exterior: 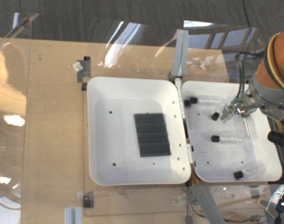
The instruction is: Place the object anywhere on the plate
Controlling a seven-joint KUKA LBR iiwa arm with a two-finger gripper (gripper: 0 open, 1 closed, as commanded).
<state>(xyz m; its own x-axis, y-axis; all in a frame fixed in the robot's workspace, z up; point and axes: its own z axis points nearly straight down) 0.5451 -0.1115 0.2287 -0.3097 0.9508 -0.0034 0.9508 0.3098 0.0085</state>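
Pick stage: dark grey ribbed rectangular plate (152,134) lies bare in the left white bin (97,125).
In the right white bin (273,174), a clear plastic tube with black cap (217,116) is seen just beside the gripper (236,107); whether the gripper is spread or pinching cannot be told. The tube is best taken mid-body, lifted clear of both bin rims, and released low over the plate.

Pale wood-grain worktop (48,125) under me, dark grey ribbed carpet (109,3) beyond it. Both bins are glossy white: left bin (100,167), right bin (273,171). On the left bin lies a charcoal plate (152,134) with ridged stripes. Clear tubes with black caps (226,138) dot the right bin. My arm (280,64) shows orange over grey.
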